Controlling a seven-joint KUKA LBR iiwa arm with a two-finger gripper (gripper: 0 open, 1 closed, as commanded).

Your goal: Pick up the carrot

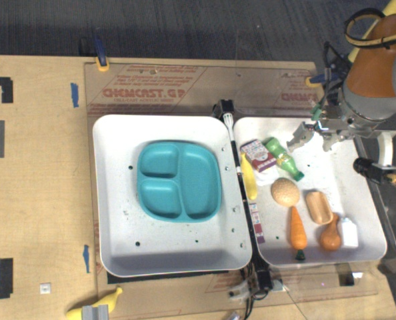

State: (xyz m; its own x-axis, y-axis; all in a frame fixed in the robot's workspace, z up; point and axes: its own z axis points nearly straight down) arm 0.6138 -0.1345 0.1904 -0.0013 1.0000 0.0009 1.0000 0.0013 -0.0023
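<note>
The carrot (297,228) is orange with a small green tip, lying lengthwise near the front of the right bin (368,199), beside a round potato-like ball (285,193). My gripper (313,136) hangs over the bin's back part, well behind the carrot and apart from it, its two fingers spread open with nothing between them. The grey arm with the orange band (375,72) comes in from the upper right.
The right bin also holds a green bottle (283,158), a small pink-and-white box (257,155), a yellow banana (249,177), a tan bread-like piece (319,207), an orange pear shape (330,237) and a white block (349,233). The left bin (111,199) holds a teal divided plate (180,181).
</note>
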